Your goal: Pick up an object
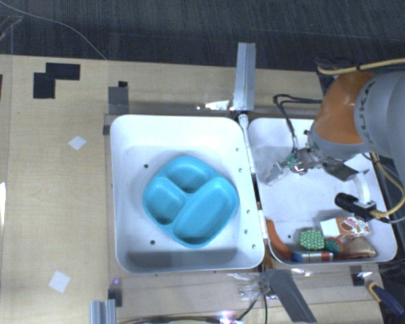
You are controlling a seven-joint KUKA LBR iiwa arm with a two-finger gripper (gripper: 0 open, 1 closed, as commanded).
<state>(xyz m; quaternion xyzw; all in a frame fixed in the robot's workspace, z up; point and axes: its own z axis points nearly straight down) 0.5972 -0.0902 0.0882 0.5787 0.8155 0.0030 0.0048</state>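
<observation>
Gripper point(288, 166) over right bin point(293, 201), claw state indeterminate; objects point(331, 240) clustered well apart; risk: closing on nothing.

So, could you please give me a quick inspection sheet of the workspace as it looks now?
Surface: wooden bench bearing two white bins, left bin and right bin.
Job's things: small objects heaped in the right bin's near corner, including a green knobbly ball and an orange curved piece.
Clutter: blue sectioned tray in the left bin.
Grippers: gripper low over the right bin's far half.
Cables: black cable looping beside the arm.
Surroundings: dark carpet beyond the bench.
</observation>
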